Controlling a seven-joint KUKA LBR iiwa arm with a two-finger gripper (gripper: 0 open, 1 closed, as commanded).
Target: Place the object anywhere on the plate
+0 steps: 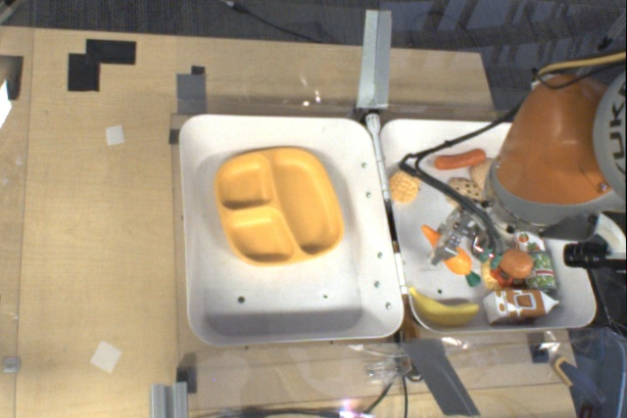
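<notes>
I am seeing the gripper (457, 248) hanging low in the right bin (586, 313), its tips crowding an orange carrot-like piece (457, 260) at its 6 o'clock; whether the jaws are gripping it, I cannot tell. A banana (446, 308) is lying farther toward 6 o'clock, a burger (516, 263) sitting at 3 o'clock, a waffle (405, 186) at 11 o'clock, a sausage (459, 160) at 12 o'clock. The yellow plate (278, 205) is resting in the left bin (209, 308), well apart at 9 o'clock.

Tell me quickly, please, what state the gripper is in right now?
Gripper: down in the right bin over the orange toy carrot; open or closed cannot be told.
</notes>
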